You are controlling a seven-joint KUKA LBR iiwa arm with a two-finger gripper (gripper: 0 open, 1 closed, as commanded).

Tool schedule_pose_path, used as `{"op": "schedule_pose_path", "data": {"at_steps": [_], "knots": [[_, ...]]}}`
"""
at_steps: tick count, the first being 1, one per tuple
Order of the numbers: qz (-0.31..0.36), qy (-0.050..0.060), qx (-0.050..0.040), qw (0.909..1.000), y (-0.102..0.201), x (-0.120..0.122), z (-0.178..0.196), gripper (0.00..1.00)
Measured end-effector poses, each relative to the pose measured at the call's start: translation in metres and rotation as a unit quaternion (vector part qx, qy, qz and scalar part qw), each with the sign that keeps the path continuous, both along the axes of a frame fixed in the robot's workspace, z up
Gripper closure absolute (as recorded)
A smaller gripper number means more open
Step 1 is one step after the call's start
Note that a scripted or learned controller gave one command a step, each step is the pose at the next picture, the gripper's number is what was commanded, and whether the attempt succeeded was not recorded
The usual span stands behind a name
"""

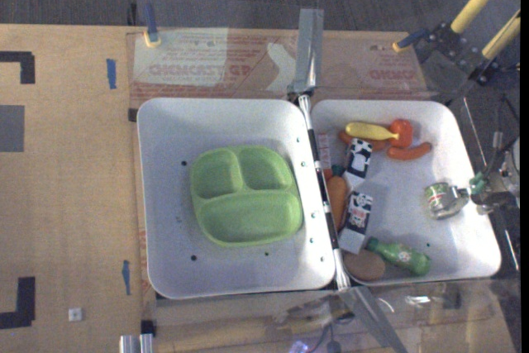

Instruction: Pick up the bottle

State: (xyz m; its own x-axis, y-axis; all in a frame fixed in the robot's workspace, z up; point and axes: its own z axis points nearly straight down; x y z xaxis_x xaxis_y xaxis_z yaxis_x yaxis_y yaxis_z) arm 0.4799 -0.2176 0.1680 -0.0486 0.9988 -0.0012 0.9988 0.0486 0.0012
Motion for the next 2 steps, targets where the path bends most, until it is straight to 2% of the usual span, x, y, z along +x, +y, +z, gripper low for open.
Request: {"op": "schedule_pose_path", "data": {"at_steps": [1, 2], "knots": [[-0.188, -0.001, 0.0007, 0.9821, 0.068, 0.0, -0.082, 0.0], [-0.188, -0.002, 0.0, 0.9821, 0.068, 0.001, -0.072, 1.0]]}}
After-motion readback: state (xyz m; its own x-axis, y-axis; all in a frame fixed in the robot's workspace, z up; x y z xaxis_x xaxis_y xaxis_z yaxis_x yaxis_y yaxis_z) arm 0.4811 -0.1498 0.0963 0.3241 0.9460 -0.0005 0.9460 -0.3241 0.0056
